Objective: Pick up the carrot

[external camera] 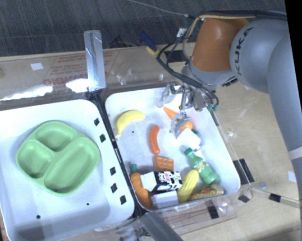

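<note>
Grey arm, with its orange band, comes in from the right and is the highest thing over the bench. Its gripper hangs in the upper right part of the right bin; whether it is apart or together I cannot tell.

Just to the left of the gripper lies a small orange piece, which I judge to be the carrot. A longer orange thing lies lower and further left, and a banana well to the left.

To do this step well, I think the gripper should shift a little left, come down straight over the carrot, and close across its narrow side, away from the green bottle below it.
</note>
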Robot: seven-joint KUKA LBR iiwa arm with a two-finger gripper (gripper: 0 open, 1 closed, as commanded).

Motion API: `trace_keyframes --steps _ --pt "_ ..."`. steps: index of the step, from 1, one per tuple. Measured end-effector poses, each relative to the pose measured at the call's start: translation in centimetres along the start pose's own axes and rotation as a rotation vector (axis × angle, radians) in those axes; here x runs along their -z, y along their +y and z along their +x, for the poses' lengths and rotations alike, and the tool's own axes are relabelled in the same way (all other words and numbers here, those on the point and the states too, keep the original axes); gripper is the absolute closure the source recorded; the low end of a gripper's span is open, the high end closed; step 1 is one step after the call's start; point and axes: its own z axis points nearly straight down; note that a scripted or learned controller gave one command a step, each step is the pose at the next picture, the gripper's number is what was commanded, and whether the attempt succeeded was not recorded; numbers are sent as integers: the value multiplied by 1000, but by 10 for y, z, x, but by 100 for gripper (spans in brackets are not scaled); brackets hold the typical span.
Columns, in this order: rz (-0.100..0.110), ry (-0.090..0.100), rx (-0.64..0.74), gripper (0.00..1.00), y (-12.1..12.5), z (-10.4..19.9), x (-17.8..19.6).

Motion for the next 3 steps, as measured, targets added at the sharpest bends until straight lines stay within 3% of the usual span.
trace_keyframes --steps 1,2,3 --pt "-2 10 -102 0 -4 6 -24" --pt "-1 5 -97 100 -3 4 -12" --pt "0 2 -306 100 8 31 67"
